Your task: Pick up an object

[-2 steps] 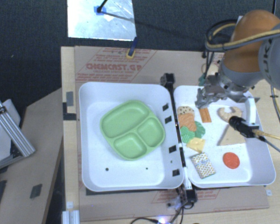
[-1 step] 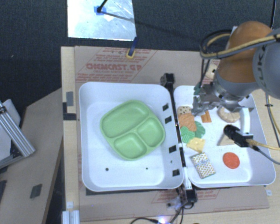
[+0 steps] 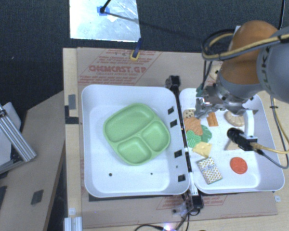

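Observation:
The right bin [image 3: 267,174] holds several small toy foods. Along its left side lie a speckled cookie [image 3: 188,113], an orange piece [image 3: 193,126], a green leafy piece [image 3: 198,137] and a yellow wedge [image 3: 202,150]. A small orange stick [image 3: 212,120] lies just right of the cookie. Nearer the front are a patterned box [image 3: 209,170] and a red disc [image 3: 239,165]. My gripper [image 3: 203,108] hangs low over the back left of this bin, right beside the cookie and the orange stick. I see nothing held in it.
The left bin [image 3: 94,177] holds a green divided plate [image 3: 137,134]. A tan piece [image 3: 234,119] sits partly under the arm. A black plug with a yellow cable [image 3: 241,137] hangs over the right bin. Black clips [image 3: 179,124] line the wall between the bins.

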Motion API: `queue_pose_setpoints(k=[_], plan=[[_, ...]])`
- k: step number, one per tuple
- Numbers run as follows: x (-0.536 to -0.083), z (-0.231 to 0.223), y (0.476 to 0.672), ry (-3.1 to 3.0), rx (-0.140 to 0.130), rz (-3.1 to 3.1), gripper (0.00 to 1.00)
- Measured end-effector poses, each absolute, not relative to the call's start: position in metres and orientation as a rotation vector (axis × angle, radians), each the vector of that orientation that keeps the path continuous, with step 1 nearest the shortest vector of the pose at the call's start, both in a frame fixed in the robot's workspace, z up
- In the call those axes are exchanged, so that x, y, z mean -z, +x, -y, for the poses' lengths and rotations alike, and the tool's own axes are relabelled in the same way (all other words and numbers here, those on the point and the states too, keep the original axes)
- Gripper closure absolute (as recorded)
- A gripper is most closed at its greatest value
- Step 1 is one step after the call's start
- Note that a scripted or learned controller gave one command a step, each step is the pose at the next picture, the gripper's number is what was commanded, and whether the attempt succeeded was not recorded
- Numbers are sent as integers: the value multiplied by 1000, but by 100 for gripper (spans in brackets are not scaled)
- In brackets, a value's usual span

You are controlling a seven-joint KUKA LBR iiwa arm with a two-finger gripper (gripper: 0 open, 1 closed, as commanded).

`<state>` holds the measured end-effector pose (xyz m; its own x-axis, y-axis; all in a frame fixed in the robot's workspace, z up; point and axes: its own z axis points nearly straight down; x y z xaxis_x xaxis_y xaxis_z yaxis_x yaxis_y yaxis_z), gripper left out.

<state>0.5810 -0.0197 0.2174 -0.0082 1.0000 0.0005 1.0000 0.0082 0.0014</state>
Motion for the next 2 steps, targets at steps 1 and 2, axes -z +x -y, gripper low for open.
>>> queue_pose_setpoints(k=[1,2], plan=[[-223,38,581,2220,-2,-2221,100],[-216,29,574,2217,0,-2226,100]])
